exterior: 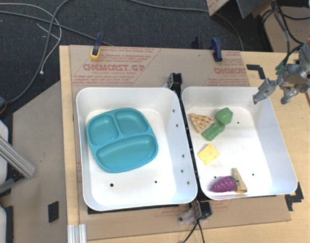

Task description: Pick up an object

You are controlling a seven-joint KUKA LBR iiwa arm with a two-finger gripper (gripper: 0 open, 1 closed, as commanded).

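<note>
Lying in the right bin, well apart from the gripper poised spread and unladen over its far right corner: green pepper, ridged waffle wedge, yellow cheese block, knobbly purple grapes. Left bin: teal divided plate.

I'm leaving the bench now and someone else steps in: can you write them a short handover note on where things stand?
Pincer: open, holding nothing, hanging over the upper right rim of the right bin.
Right bin holds: waffle wedge, green pieces touching it, yellow cheese block below them, purple grapes near the front edge with a tan piece against them.
Left bin holds a teal divided plate, with no food on it.
Done: nothing picked yet.
Left: bring the pincer down on one object, close, lift. The cheese block lies apart from the rest, so it looks like the easiest grab.
</note>
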